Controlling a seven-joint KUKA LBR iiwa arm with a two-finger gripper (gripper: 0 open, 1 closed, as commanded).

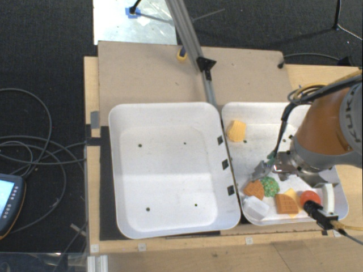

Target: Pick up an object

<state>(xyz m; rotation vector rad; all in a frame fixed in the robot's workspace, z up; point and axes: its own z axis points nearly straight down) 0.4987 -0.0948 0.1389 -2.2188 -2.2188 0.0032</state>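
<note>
So the arm comes in from 3 o'clock and hangs over the right bin, with the gripper low over the pile of stuff at the bin's 6 o'clock end. Honestly can't tell if the fingers are apart or together, they're just a dark blurry bit from this angle, and I can't see anything between them.

The pile: a green ball right under the gripper tip, an orange lump touching it at its 9 o'clock, a waffle-looking orange block at its 4 o'clock, a red thing further toward 3 o'clock, and a pale clear-ish piece at 7 o'clock, pressed against the bin's near rim. All of it is crammed together near the front wall, so not much room around any one item. The yellow block sits alone toward 12 o'clock, just beside the wall shared with the left bin, with bare floor on its other sides.

The arm's orange body covers the right side of the right bin, so whatever's under there is hidden. The red thing is partly cut off by a black part of the arm. A grey pole slants in from 12 o'clock over the desk and ends around where the two bins meet.
</note>
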